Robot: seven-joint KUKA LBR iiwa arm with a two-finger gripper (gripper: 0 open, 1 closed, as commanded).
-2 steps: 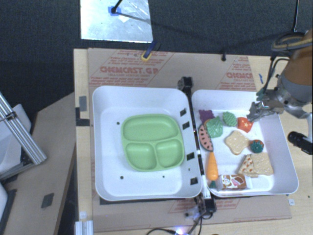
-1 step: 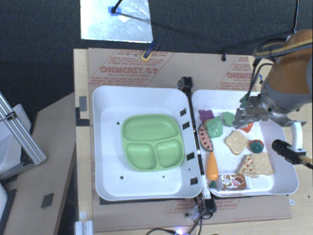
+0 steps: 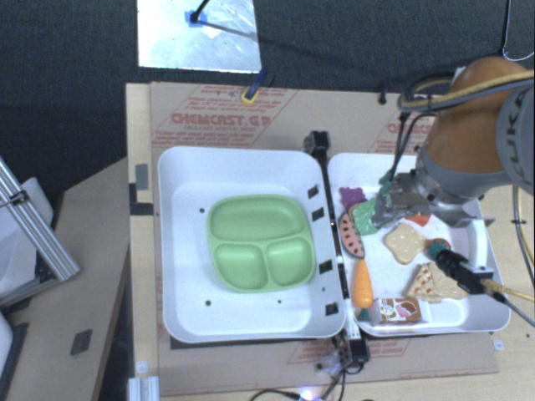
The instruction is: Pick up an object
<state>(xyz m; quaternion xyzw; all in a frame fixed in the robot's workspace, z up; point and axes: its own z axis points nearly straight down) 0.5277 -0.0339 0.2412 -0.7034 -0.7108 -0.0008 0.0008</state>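
Observation:
The right bin (image 3: 489, 261) holds several toy foods. Purple grapes (image 3: 352, 197) lie at its far left, with a green leafy piece (image 3: 363, 219) just below them. A watermelon slice (image 3: 350, 236) and an orange carrot (image 3: 362, 285) lie along the left wall. A bread slice (image 3: 404, 242), a pizza slice (image 3: 430, 283) and a brown snack box (image 3: 399, 310) sit nearer the front. My gripper (image 3: 386, 210) is low in the bin, right beside the green piece and above the bread. The wrist hides what is under it.
The left bin (image 3: 180, 182) holds a green divided plate (image 3: 260, 242). A dark round item (image 3: 439, 246) and a red piece (image 3: 420, 219) lie near the arm. A black cable part (image 3: 458, 270) crosses the right bin's front.

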